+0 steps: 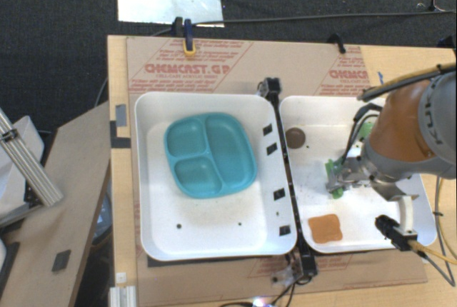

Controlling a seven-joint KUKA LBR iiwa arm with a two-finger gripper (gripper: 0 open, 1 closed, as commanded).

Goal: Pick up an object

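Cardboard-covered counter (214, 59) bearing two white bins. Tool (338, 183) low in the right bin (314, 109), at a green object (333, 168); its state cannot be told. An orange-brown pad (325, 228) lies just toward the counter's front edge.

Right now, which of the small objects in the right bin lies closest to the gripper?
The green object, right beside the gripper. The brown round piece sits by the bin's far left wall, and the orange square lies near the front edge.
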